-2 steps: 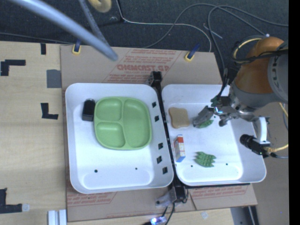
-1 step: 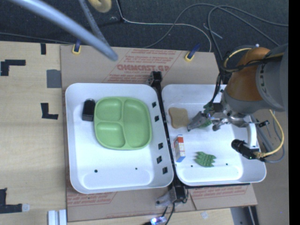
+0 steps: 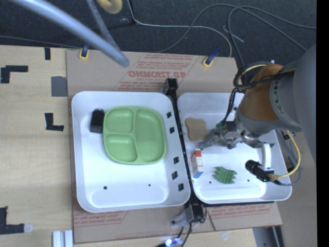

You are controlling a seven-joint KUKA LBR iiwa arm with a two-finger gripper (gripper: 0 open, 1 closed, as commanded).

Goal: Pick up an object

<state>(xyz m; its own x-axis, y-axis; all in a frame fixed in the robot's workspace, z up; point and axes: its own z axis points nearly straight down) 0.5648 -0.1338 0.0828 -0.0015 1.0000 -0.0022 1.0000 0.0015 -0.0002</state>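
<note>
**Arm low over the right bin, nothing seen between its fingers**

Nearest me, at the front of the right bin [image 3: 277, 193], I see a small green leafy piece [image 3: 224, 175] lying flat on the white floor. Just left of it, against the bin's left wall, is a small box [image 3: 197, 162] with red and white faces. Further back along that same wall lies a tan flat piece [image 3: 195, 128].

My arm [image 3: 267, 99] comes in from the right, its orange band above the wrist, and the gripper [image 3: 218, 134] hangs over the middle of the right bin, close to the tan piece and above the box. I cannot tell whether the fingers are apart or together, and I see no object in them.

In the left bin [image 3: 85, 189] a green divided plate [image 3: 135, 135] sits near the centre, and a small black block [image 3: 96, 120] rests just beside its left edge.

Beyond both bins I see a cardboard sheet [image 3: 154, 68] with red print, then dark floor with cables [image 3: 205, 22].
</note>
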